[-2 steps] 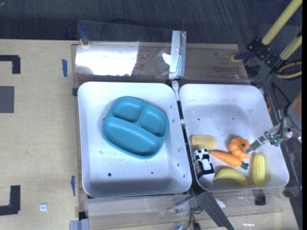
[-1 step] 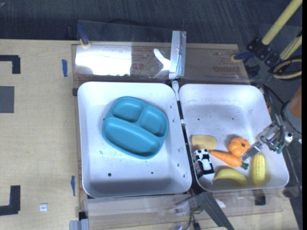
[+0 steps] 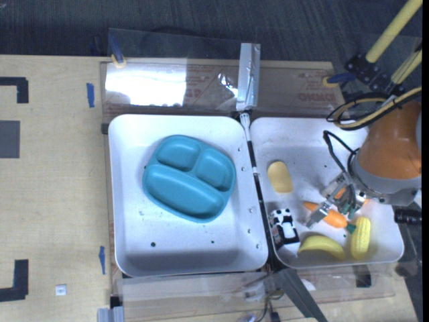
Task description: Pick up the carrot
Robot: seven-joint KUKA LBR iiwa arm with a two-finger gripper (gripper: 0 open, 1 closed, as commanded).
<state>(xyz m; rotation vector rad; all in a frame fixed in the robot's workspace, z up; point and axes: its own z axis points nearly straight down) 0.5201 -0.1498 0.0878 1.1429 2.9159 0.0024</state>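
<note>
The carrot [image 3: 327, 215] lies in the lower right of the frame, on the floor of the right bin [image 3: 305, 143], an orange piece with its length running roughly left to right. My hand [image 3: 338, 203] is down on it, coming in from the right edge of the frame, and the carrot shows between my fingers [image 3: 333, 194], which are closed against it; whether it is off the bin floor I cannot tell.

Just right of the carrot and below my wrist stands a yellow corn cob [image 3: 360, 237], and just below the carrot lies a yellow banana [image 3: 322, 247], curved along the bin's lower wall. To the left of the banana, against the bin's left wall, sits a small black and white toy [image 3: 284, 225]. Above that, toward the middle of the frame, rests a pale yellow rounded object [image 3: 279, 177], apart from the carrot.

My arm [image 3: 395, 146] shows its orange band at the right edge, with black cables [image 3: 338, 149] looping over the upper part of the right bin.

The left bin [image 3: 127, 180] touches the right one along a shared seam in the middle of the frame. In it lies a blue divided plate [image 3: 190, 176] with 3 compartments, tilted on a diagonal.

Both bins sit on the wooden worktop [image 3: 47, 180], which carries black tape marks [image 3: 17, 89] at the left edge of the frame and 2 strips of blue tape [image 3: 90, 94] nearer the left bin.
</note>
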